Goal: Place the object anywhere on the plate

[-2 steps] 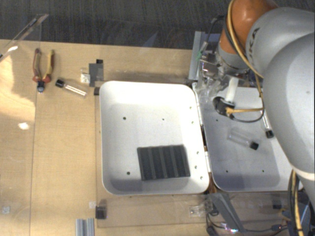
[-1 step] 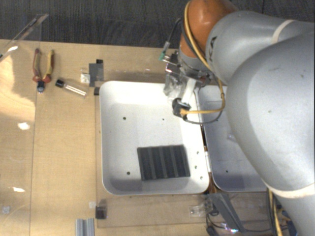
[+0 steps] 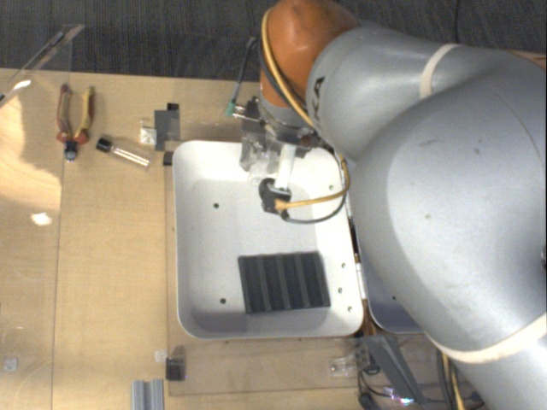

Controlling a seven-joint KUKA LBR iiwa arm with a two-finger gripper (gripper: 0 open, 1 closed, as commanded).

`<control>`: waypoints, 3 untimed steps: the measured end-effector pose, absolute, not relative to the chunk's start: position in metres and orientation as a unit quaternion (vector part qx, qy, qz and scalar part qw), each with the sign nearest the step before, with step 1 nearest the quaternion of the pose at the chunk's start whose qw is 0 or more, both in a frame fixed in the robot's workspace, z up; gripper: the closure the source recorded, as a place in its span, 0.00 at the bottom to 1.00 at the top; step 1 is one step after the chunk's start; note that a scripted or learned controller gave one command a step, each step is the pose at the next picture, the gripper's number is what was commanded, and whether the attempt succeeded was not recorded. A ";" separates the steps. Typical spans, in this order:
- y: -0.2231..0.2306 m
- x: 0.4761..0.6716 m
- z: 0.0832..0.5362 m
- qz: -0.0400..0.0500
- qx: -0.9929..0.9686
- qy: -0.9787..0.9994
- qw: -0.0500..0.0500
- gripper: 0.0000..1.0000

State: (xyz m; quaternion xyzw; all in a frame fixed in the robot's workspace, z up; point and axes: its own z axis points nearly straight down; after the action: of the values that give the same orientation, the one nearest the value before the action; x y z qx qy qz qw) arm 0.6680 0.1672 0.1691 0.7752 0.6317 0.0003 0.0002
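A dark ribbed rectangular plate (image 3: 284,282) lies flat in the near part of the left white bin (image 3: 201,254). My gripper (image 3: 256,156) hangs over the far edge of that bin, well behind the plate. It is seen from above, under the orange wrist band (image 3: 295,37). A black connector with a yellow cable (image 3: 275,196) dangles beside it. The wrist hides whatever lies directly beneath the gripper.
Red-handled pliers (image 3: 74,120), a small vial (image 3: 122,150) and a grey bracket (image 3: 167,125) lie on the wooden bench left of the bin. The large grey arm (image 3: 444,186) covers most of the right bin (image 3: 389,314).
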 end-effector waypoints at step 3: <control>0.232 0.631 0.101 0.001 0.609 0.793 0.000 1.00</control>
State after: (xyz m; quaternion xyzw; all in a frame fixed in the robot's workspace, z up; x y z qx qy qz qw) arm 0.6308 0.2318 0.1011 0.6090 0.7932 0.0010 0.0000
